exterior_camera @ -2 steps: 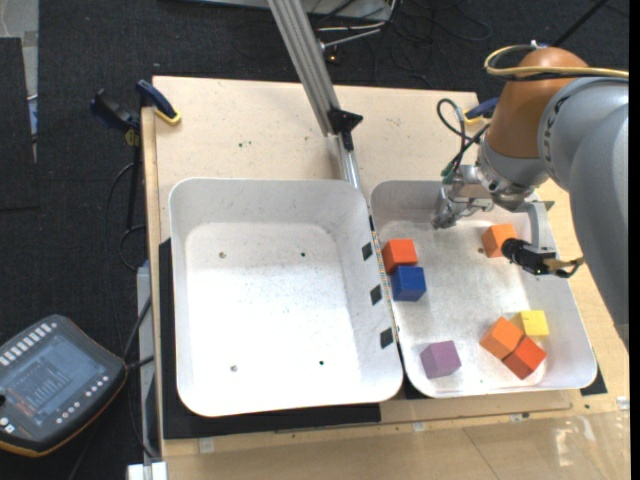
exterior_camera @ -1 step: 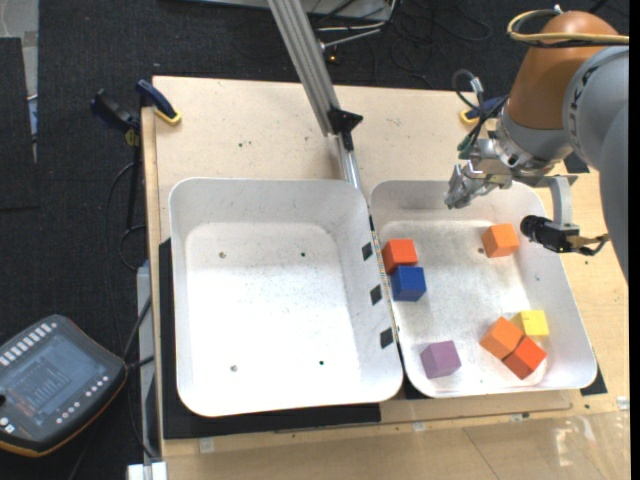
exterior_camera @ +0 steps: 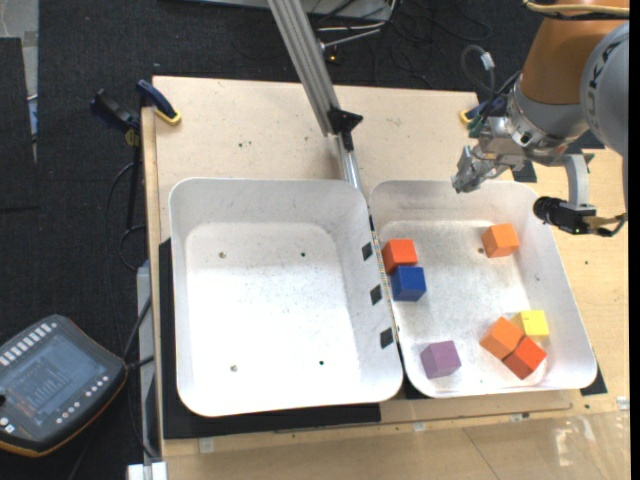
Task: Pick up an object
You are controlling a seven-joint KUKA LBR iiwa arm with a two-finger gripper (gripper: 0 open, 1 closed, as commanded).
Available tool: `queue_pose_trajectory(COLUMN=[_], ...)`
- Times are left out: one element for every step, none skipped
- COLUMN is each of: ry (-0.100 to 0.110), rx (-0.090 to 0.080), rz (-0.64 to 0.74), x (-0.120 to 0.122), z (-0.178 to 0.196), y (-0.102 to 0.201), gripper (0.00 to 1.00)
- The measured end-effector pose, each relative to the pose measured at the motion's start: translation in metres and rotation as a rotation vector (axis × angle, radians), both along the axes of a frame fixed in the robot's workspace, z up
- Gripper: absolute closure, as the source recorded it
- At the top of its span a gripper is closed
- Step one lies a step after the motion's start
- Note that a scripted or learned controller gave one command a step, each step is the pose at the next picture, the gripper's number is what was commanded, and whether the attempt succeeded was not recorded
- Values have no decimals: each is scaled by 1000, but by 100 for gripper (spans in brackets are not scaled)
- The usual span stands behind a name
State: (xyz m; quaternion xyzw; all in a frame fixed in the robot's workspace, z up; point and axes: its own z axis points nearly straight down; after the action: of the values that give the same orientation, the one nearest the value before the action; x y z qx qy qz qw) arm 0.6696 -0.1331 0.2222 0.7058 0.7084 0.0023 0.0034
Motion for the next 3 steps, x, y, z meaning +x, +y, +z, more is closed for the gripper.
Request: queue_pose_trajectory(ry=[1, 10, 9], rx=[0, 3, 4], rz=[-1, 4, 5], x=[1, -17, -26], z=[38, 27, 34], y=[0, 58, 110], gripper=[100, 100, 100])
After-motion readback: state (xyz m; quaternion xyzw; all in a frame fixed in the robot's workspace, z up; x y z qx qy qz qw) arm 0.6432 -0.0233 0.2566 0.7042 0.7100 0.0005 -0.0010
